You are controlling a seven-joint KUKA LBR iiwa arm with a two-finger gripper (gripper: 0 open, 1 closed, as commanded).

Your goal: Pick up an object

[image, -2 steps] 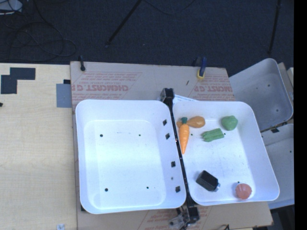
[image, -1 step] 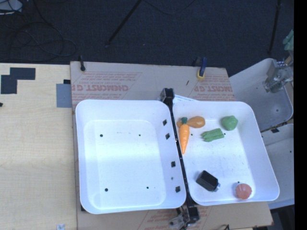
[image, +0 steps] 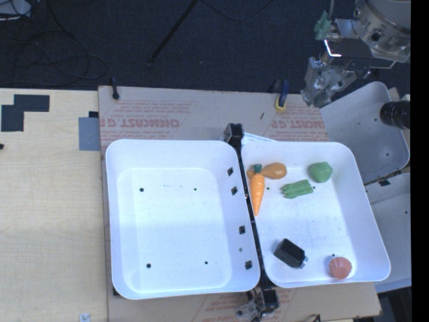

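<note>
In the camera view, your gripper (image: 320, 89) hangs high above the far edge of the right bin (image: 365, 200), well apart from everything in it, and nothing sits in it; whether it is spread or pressed together you cannot tell from this angle.

Your candidates all lie in that right bin. The carrot (image: 257, 192) lies along the divider, just beside it, its tip toward you; it looks like light, stiff toy plastic, probably smooth and a little slippery. Take it across the thick upper part, though the wall beside it leaves little room for one side of the grip.

The orange piece (image: 274, 171) touches the carrot's top, so a grab there may nudge both. The long green piece (image: 297, 189) and the rounded green piece (image: 321, 172) lie near each other but apart.

The black block (image: 290, 253) sits by itself in open floor (the easiest pick, in my judgement): flat sides, rigid-looking, grip across its short width. The pinkish-red round piece (image: 340, 267) lies near the front corner and may roll.
</note>
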